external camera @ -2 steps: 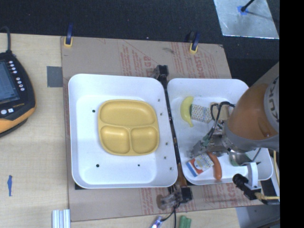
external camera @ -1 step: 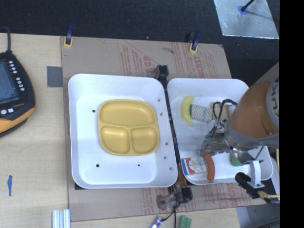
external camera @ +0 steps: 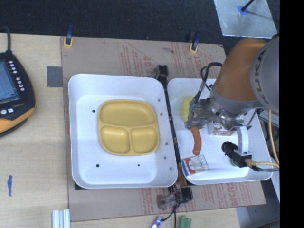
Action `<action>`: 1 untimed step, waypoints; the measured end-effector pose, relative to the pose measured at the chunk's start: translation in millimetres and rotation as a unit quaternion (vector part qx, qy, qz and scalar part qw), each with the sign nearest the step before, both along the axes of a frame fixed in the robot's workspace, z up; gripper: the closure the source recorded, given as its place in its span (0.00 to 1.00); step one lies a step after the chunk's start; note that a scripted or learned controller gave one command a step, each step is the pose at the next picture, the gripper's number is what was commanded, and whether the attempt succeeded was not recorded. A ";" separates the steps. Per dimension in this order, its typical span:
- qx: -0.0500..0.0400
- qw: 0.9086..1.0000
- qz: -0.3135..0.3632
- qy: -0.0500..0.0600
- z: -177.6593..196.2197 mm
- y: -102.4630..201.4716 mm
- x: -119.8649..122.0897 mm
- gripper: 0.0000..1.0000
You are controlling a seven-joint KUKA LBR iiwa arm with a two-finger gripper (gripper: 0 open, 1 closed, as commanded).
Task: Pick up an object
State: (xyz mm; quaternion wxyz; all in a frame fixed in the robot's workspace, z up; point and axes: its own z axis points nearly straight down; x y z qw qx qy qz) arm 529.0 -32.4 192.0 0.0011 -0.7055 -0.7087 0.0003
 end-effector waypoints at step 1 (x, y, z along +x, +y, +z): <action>0.000 1.000 -0.001 0.001 20.7 23.7 21.3 1.00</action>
